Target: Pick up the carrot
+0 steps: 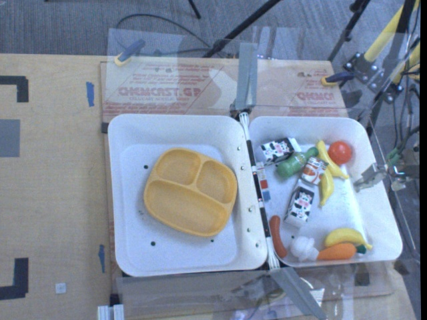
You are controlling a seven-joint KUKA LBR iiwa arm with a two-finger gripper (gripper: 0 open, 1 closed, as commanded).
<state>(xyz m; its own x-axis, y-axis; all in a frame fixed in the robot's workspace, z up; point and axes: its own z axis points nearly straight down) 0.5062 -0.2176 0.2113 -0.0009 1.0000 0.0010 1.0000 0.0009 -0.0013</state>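
Carrot (337,251) is what we look for, and we find it lying on its side at the near edge of the right bin (380,212), its orange body pointing left and its green end to the right. Starting from the left, we see the left bin (127,179) holding a yellow divided plate (191,191) with three compartments, set at a slight tilt. Crossing the seam between the bins, we meet a red sausage (277,237) lying along the right bin's left wall, with a small white piece (303,247) just beside it, touching the carrot's left end. Farther back we see three black-and-white cartons (300,204) and a green item (290,165) among them. A yellow banana (325,175) lies next to the cartons, and a red tomato (339,152) sits beside its far end. Another banana (347,237) rests just behind the carrot, touching it. At the bin's right rim we see the gripper (373,176), well apart from the carrot, and we cannot tell whether it is spread or closed.
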